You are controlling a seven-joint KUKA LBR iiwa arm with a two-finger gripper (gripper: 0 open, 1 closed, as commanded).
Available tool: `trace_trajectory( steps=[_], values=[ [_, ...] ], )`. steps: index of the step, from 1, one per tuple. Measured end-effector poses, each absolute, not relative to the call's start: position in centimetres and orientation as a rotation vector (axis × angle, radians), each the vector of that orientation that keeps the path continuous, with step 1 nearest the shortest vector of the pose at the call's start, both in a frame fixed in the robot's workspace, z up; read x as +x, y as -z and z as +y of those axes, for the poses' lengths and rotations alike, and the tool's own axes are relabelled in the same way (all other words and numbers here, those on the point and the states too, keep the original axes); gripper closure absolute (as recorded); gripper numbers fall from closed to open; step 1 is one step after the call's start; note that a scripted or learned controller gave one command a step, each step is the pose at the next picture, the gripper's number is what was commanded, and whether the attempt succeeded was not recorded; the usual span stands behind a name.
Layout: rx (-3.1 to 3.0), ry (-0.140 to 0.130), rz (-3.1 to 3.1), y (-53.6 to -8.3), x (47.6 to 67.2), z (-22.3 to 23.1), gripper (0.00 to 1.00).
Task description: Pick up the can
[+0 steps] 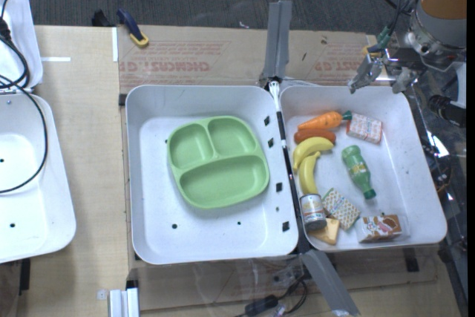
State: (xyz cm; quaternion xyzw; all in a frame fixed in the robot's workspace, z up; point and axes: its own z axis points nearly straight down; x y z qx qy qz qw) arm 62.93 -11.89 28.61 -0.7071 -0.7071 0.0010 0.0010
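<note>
Metal-grey, our pincer [378, 74] hangs over the right bin's [415, 131] far rim, gripping nothing; we cannot tell its spread. Below it lie a pink carton [364, 128] and a tapered carrot [320, 121]. Well beyond, at the near-left corner, the small cylindrical can [312, 210] touches curved bananas [308, 162].

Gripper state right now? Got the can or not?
Gripper: above the right bin's far rim, holding nothing; open or shut cannot be told. Can lies in that bin, near its front left corner.
</note>
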Motion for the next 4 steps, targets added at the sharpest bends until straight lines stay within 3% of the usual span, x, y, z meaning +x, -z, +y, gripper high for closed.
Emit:
trace_trajectory(
  steps=[1, 2, 3, 4],
  values=[
    [-2.434, -0.005, -1.983, -14.9, 62.4, -11.7, 0.0],
    [-2.393, -0.004, -2.033, -9.4, 60.8, -18.6, 0.0],
    [-2.391, 0.008, -2.024, -9.2, 63.1, -20.6, 0.0],
    [-2.391, 0.008, -2.024, -9.2, 63.1, -20.6, 0.0]
  ],
)
